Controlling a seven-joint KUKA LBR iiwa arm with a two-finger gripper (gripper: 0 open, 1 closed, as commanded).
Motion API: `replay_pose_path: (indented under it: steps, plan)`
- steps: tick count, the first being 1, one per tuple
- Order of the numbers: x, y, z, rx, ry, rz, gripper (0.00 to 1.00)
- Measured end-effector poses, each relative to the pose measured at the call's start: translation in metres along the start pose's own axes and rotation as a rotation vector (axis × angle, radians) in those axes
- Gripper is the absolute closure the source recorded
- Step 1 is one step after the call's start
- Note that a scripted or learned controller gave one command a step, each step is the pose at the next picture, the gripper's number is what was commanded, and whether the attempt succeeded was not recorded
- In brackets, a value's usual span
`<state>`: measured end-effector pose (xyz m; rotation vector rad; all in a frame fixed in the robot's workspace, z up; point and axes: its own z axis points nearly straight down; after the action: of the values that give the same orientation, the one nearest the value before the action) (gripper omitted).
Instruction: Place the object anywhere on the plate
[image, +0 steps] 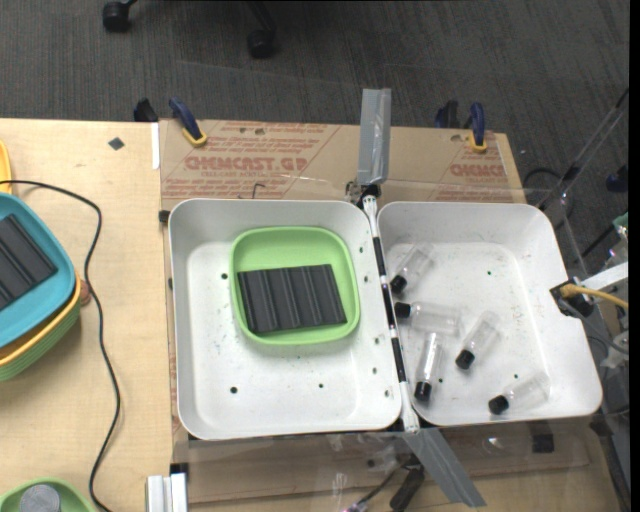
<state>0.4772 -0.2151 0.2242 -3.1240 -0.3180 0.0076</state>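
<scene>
Over on the right half of the frame, the right bin (545, 250) is holding several clear vials (429, 352) with black caps, lying scattered. Left bin (200, 400) is carrying the green plate (345, 250), square with rounded corners, a dark ribbed mat (290, 298) sitting on it. Can't tell the claw's state. I'd say go for a vial lying apart from the others, since smooth round plastic is probably rolling and slipping easily, then drop it mid-plate

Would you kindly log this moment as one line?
plate: green, left bin, bears dark ridged mat | vials: clear, black caps, right bin | none on plate
</scene>
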Motion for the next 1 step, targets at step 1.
replay_pose_path:
  steps: [1]
  plan:
    - [-0.0017, 0.0065, -0.0022, 0.0, -0.001, 0.003, 0.0]
